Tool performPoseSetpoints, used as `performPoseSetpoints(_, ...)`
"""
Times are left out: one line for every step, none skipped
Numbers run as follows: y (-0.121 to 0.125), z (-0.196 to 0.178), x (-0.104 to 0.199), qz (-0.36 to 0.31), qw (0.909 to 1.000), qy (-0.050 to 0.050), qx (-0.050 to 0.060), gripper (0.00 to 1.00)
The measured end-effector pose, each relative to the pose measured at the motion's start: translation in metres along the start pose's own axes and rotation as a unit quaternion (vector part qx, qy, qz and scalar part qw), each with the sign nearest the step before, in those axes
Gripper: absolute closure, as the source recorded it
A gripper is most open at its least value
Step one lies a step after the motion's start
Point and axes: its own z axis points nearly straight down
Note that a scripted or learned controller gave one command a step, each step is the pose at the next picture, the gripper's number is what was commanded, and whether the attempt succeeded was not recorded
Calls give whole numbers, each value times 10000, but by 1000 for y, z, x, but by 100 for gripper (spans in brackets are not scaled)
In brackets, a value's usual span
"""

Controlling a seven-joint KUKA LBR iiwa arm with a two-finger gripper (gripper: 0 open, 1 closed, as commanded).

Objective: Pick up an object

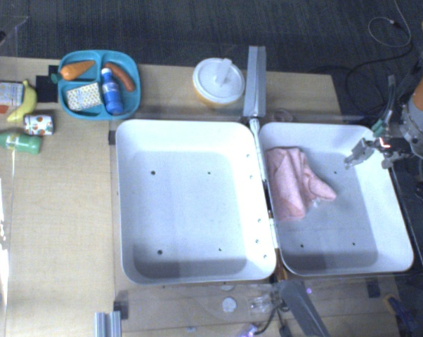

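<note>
Nothing is lifted yet: your gripper (369, 148), grip state indiscernible, sits at right-centre; the pink cloth (296, 181) lies in the right bin (352, 255).

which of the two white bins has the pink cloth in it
The right bin, the one nearest the claw; the pink cloth lies along its left side.
</note>
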Motion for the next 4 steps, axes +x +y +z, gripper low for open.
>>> performPoseSetpoints(18, 113, 39, -210, 9998, -7, -26, 0)
performPoseSetpoints(-1, 118, 99, -414, 9991, -11, -68, 0)
performPoseSetpoints(12, 79, 48, -1373, 9905, -5, -15, 0)
performPoseSetpoints(-2, 118, 90, -1905, 9817, -27, -66, 0)
